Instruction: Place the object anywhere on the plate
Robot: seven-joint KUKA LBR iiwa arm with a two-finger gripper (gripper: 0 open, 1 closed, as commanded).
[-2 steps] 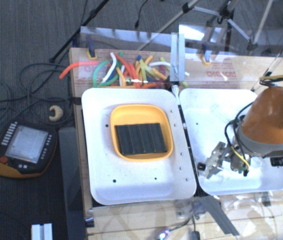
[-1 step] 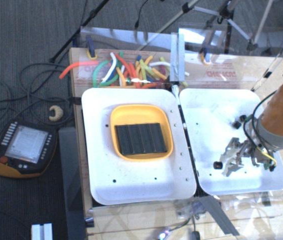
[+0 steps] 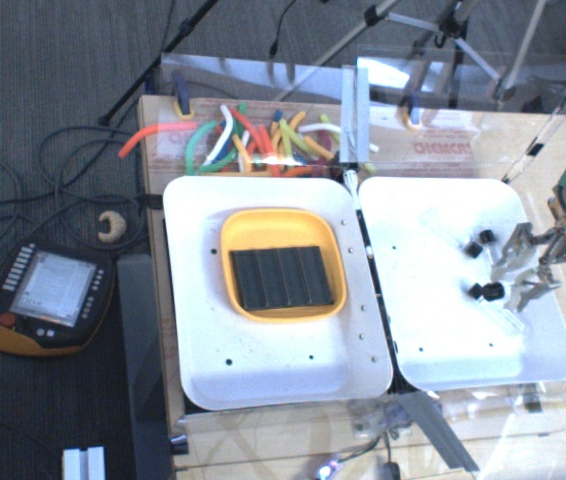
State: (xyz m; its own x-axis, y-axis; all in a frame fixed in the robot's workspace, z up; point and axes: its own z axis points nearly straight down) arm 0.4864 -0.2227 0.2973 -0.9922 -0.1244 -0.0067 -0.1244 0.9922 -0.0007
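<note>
Camera view: gripper (image 3: 485, 265) sits over the right bin (image 3: 443, 353), fingers spread, nothing between them. Yellow plate (image 3: 235, 236) in the left bin (image 3: 263, 378) already carries a dark ribbed slab (image 3: 281, 278), which I take to be the object. Risk: any closing here grabs air over bare bin floor. Washed-out glare hides detail in the right bin; arm cut off at the frame edge.

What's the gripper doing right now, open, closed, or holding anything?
Gripper: open, fingers spread over the right bin, nothing between them. The dark ridged object lies on the yellow plate in the left bin.
</note>
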